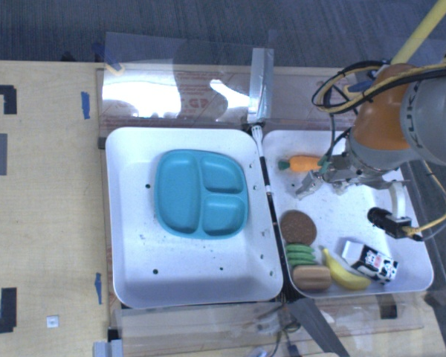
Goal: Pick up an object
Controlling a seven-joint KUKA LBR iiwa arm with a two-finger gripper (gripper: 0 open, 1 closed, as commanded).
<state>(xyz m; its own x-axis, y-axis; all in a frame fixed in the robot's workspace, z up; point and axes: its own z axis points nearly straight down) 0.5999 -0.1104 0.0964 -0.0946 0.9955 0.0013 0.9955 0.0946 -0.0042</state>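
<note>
My gripper (322,184) hangs over the upper left part of the right bin (416,236), with the orange wrist band above it. Its two metal fingers (305,187) stand apart, open, with nothing between them. An orange carrot (303,163) with a green tip lies just beyond the gripper, near the bin's far left corner. A brown round patty (298,227) lies below the gripper. Along the near edge lie a green pod (300,254), a tan bread roll (311,276), a yellow banana (342,271) and a black-and-white carton (372,261).
The left bin (130,199) holds a blue divided plate (201,193). A black cable fitting (390,222) from the arm hangs over the right bin's right side. A clear plastic sheet (178,91) and a metal divider post (259,88) stand behind the bins.
</note>
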